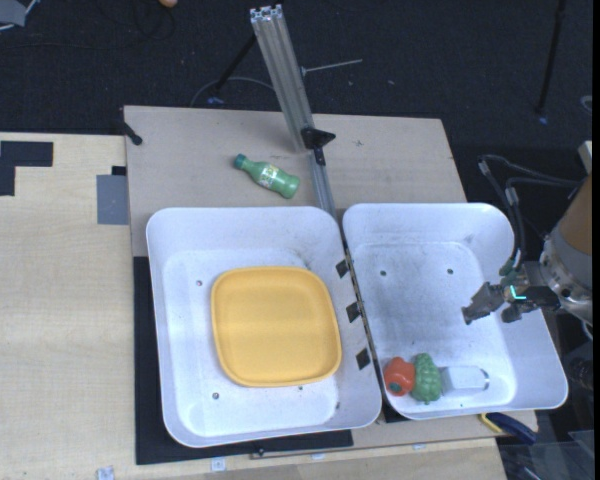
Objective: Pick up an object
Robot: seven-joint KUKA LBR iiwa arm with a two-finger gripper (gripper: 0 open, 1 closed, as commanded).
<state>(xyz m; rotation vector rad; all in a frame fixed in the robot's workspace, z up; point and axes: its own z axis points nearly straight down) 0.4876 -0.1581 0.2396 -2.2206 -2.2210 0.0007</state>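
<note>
Your gripper (pixel 485 306) sits at the right bin's (pixel 430 223) three o'clock edge.
Whether it's clenched, you cannot tell; the red-and-green toy (pixel 412 376) lies at six o'clock.

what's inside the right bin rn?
In the right bin, at its near edge: a red and green toy beside a clear item. The gripper hangs over its right side. Whatever is beneath the toy is covered.

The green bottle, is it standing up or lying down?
Lying down. The bottle rests on its side on the bench, outside both bins, cap pointing left.
</note>
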